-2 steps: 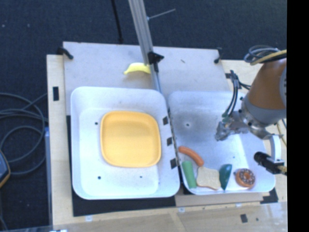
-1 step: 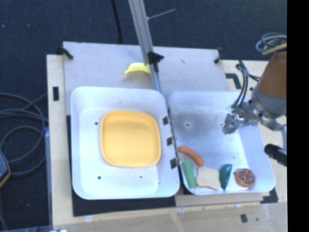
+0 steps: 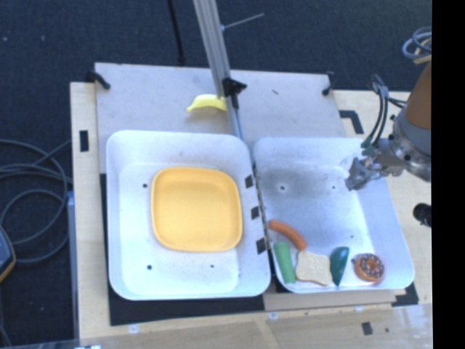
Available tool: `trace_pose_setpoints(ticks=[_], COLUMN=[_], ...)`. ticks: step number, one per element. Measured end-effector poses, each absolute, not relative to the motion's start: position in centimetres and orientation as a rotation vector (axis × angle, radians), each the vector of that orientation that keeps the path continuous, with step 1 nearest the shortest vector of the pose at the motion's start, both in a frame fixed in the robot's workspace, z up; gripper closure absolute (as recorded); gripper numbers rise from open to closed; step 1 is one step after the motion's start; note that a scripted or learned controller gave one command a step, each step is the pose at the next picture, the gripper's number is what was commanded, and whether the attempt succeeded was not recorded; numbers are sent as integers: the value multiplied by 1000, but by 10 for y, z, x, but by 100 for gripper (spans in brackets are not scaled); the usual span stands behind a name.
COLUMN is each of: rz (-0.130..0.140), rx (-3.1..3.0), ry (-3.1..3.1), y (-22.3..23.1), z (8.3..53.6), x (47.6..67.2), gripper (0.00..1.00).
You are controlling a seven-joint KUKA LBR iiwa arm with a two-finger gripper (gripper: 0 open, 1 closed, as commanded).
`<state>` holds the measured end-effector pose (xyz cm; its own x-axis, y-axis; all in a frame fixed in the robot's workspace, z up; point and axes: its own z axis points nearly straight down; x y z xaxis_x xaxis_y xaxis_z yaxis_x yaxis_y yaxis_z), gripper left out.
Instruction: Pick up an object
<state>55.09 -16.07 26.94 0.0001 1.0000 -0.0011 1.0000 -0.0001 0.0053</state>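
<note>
Along the near edge of the right shallow white bin [image 3: 378, 217] lie a green cylindrical toy [image 3: 284, 262], a slice of toast [image 3: 313, 267], a dark green pepper-shaped piece [image 3: 339, 265] and a brown frosted doughnut [image 3: 368, 267], with an orange sausage [image 3: 288, 233] just behind them. The left white bin [image 3: 123, 195] holds a square yellow plastic plate [image 3: 196, 208]. Farther back, the claw [image 3: 359, 174] hangs over the right bin's far right corner (whether open or closed, I cannot tell), apart from every object. Beyond the bins, a yellow banana [image 3: 207, 104] rests on the surface [image 3: 290, 107].
</note>
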Motion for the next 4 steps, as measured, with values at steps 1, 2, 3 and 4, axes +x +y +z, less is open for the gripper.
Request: trace_pose_setpoints(ticks=[1,2,3,4], rz=[1,1,1,1], rx=[2217,2218,2217,2218], ry=[2225,2225,2227,2226], y=[-104,-58,2,51], z=[257,244,238,230], x=[551,547,536,534], gripper=[100,100,100,100])
